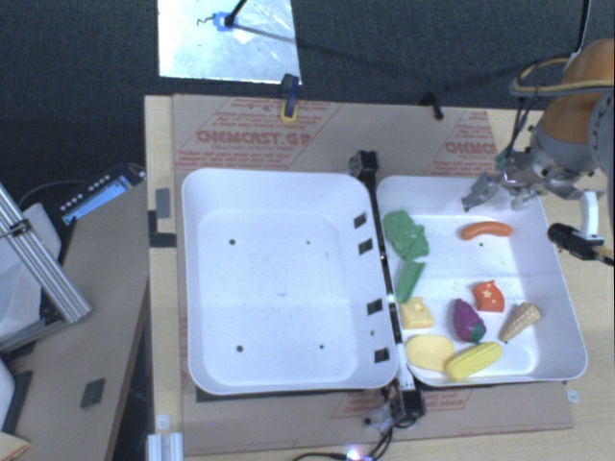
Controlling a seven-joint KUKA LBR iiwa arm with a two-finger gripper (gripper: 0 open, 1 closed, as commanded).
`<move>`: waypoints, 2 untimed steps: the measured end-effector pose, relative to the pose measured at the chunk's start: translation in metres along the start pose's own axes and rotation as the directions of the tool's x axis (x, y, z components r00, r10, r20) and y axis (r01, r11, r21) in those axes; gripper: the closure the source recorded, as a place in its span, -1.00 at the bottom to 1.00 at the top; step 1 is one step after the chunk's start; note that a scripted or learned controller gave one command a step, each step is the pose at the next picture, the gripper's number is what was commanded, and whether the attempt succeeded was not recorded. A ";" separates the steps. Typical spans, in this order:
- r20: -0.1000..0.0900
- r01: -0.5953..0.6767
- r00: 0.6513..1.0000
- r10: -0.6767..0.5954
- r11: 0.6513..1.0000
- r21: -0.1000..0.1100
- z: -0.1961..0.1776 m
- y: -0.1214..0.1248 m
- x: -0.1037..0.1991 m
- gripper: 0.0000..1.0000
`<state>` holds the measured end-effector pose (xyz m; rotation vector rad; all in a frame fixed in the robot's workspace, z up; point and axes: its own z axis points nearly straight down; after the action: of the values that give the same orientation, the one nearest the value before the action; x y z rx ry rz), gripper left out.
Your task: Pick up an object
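Gripper (492, 192) hangs over the far edge of the right bin (567, 339), fingers spread apart and holding nothing; a toy sausage (485, 229) lies just below it. Toy lettuce (405, 232), cheese wedge (416, 313), eggplant (467, 320), ice-cream cone (517, 322) and corn cob (470, 359) fill the same bin; the left bin (207, 257) sits beside it.

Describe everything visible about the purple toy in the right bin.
The purple toy looks like a small plastic eggplant, glossy, dark violet with a magenta sheen. It lies on the floor of the right bin, near the front. An orange-red toy sits just behind it, seemingly touching; the yellow corn lies in front, apart. Nothing grips it.
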<state>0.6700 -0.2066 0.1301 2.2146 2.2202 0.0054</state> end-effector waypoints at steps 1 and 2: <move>-0.004 -0.004 1.000 0.004 1.000 0.015 0.048 -0.084 0.000 -1.00; -0.002 -0.004 1.000 0.004 1.000 0.011 0.045 -0.145 0.000 -1.00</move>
<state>0.5250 -0.2071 0.0838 2.2258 2.2220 -0.0035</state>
